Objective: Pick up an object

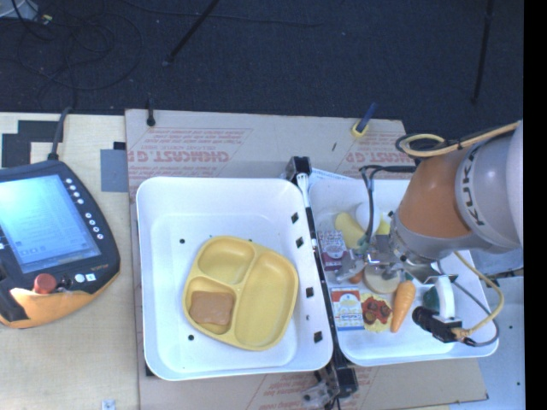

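Left bin (162, 229) carries a smooth yellow divided plate (242, 290) with a brown slab in one compartment; in the crowded right bin (479, 348) the gripper (376, 267) is down among the toys, mid-grasp I'd judge. How its claw stands, I cannot tell. A tapered orange carrot (402, 306) lies just beside it; next comes a clean lift.

Orange carrot (402, 305) lies upright in right bin (479, 348), among clutter.
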### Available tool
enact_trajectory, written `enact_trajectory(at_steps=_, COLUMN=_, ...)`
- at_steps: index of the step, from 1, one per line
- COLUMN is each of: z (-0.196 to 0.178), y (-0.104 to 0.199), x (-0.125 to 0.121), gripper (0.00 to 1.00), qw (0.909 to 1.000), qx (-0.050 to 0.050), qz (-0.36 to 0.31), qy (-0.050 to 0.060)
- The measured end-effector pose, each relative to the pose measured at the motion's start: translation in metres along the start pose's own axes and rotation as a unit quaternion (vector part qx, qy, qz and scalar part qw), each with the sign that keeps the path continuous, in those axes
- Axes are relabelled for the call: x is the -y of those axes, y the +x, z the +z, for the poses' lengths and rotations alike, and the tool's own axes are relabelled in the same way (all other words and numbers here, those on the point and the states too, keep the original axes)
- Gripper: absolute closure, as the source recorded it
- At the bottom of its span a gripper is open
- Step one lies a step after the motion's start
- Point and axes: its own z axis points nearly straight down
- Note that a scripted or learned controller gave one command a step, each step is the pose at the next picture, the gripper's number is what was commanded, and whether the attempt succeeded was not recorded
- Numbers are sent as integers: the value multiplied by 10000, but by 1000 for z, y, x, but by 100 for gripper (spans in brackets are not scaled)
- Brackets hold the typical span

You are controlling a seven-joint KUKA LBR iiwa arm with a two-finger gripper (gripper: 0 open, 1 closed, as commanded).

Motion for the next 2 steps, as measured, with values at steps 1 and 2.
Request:
enact_trajectory(at_steps=1, z=8, y=1, x=-38, gripper=0, qw=10000, qx=16, qz=0, qy=-27)
enact_trajectory(at_steps=2, z=8, y=-1, x=-33, gripper=0, qw=10000, qx=16, qz=-13, qy=-39)
